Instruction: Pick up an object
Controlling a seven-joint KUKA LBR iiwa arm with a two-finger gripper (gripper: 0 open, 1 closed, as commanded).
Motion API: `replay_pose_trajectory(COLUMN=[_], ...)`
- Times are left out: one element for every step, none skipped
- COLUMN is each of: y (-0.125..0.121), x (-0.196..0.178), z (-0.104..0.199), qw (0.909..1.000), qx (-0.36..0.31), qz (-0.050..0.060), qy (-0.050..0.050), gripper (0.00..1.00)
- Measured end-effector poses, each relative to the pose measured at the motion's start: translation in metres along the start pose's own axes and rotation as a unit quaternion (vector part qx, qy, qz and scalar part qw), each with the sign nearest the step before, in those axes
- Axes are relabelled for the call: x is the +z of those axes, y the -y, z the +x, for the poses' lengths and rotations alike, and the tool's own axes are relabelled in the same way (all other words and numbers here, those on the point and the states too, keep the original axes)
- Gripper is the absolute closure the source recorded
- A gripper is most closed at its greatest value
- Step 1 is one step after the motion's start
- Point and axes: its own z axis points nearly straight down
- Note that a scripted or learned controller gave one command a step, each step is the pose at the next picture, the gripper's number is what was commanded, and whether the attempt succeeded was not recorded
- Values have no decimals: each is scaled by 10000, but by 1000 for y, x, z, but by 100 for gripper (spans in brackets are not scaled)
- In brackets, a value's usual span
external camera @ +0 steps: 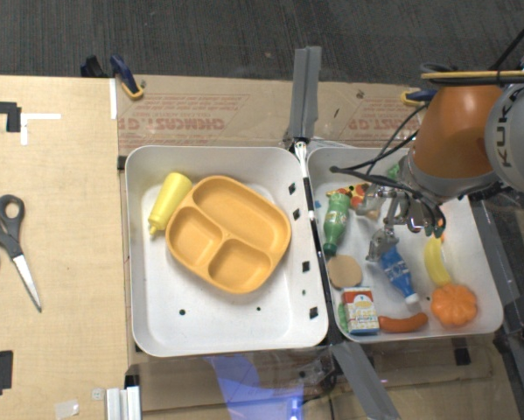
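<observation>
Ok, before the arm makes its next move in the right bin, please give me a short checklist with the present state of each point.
1. Gripper is over the right bin: ok.
2. Blue bottle lies just below the gripper: ok.
3. Something held between the fingers: cannot tell.
4. Room around the blue bottle: not ok; banana and green bottle lie close.
5. Yellow tray in the left bin is out of the way: ok.

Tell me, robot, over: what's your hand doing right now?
Hand low in right bin, over blue bottle. Nothing held. Green bottle, banana close by.
</observation>
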Motion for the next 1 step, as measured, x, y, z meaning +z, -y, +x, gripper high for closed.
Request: replay_pose_trajectory(y=[29], x=[0], z=[51], qw=[9999], qx=[125], qz=[1], qy=[-13], gripper=[0])
